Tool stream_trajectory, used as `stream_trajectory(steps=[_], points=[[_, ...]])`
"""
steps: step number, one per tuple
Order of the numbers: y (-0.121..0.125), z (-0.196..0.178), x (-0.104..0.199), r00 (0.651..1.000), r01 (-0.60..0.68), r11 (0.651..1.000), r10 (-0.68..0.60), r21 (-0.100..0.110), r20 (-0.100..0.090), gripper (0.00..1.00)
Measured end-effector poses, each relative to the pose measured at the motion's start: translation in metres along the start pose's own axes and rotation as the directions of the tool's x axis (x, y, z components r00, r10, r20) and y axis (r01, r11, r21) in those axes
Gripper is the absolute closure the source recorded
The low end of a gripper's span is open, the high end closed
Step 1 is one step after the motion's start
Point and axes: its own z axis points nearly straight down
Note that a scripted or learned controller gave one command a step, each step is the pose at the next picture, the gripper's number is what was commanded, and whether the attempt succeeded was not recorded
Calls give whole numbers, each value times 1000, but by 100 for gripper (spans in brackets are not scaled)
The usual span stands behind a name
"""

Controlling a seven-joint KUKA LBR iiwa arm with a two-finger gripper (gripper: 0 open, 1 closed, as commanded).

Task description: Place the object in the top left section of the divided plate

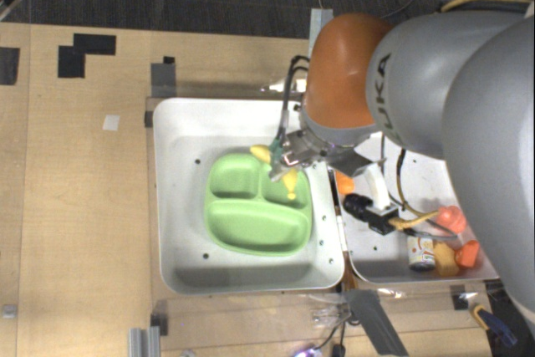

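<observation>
Plate (251,221) in left bin (180,205); what seem toys (456,221) in right bin (422,171).

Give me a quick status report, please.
Gripper over divided plate, upper right section. Yellow object at gripper, hold unconfirmed. Nothing seen blocking top left section.

So the arm comes in from the right and the claw (282,163) sits low over the back rim of the green divided plate (251,217) in the left bin (184,205). A yellow thing (261,153) is right up against it, no idea if it's gripped. The right bin (376,263) has a can (420,252) and some orange pieces (452,218).
</observation>
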Motion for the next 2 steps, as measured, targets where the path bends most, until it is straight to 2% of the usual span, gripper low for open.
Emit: stream_trajectory(steps=[1, 2], points=[[-68, -78, -21, 999, -45, 999, 45, -3, 1, 100], [-61, -104, 31, 962, -272, 962, 272, -2, 0, 100]])
